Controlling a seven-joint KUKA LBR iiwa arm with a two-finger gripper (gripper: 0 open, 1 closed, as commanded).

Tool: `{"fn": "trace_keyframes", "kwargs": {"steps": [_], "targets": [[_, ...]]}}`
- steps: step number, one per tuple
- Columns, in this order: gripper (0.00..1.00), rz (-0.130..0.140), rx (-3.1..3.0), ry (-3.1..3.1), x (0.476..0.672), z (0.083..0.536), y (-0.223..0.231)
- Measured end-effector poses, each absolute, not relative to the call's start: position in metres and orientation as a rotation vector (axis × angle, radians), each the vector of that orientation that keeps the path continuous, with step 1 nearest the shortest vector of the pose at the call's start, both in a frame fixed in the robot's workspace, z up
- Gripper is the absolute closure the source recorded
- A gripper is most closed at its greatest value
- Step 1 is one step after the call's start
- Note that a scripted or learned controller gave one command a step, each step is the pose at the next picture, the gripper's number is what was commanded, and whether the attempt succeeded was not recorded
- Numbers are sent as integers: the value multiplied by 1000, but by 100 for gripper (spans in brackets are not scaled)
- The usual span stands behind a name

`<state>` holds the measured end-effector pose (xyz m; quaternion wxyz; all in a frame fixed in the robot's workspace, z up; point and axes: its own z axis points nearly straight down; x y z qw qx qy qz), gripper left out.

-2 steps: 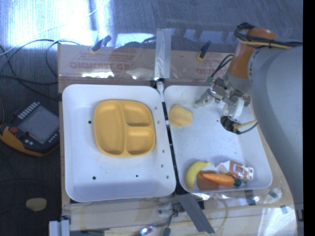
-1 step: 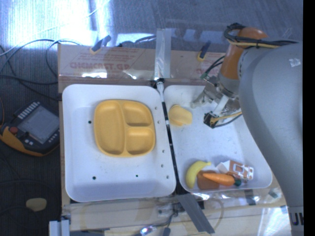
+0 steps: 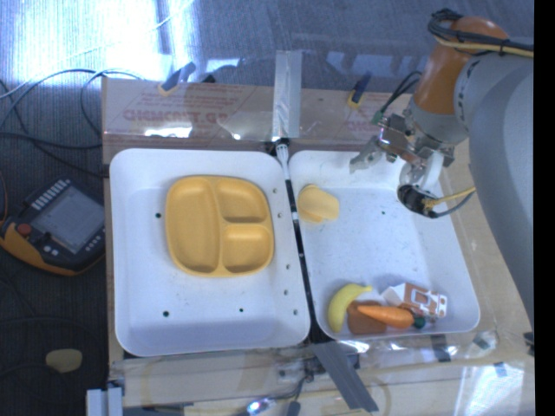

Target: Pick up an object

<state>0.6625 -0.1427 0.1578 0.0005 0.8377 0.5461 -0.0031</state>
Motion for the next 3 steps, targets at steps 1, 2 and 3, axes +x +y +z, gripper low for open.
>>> {"fn": "trace_keyframes", "kwargs": {"steps": [1,2,3], "targets": [[0,-9,2562,1815,668,195,-136],[0,-9,2556,1825,668,183,-186],[0,0,2156,2287,619,93,-182]]}}
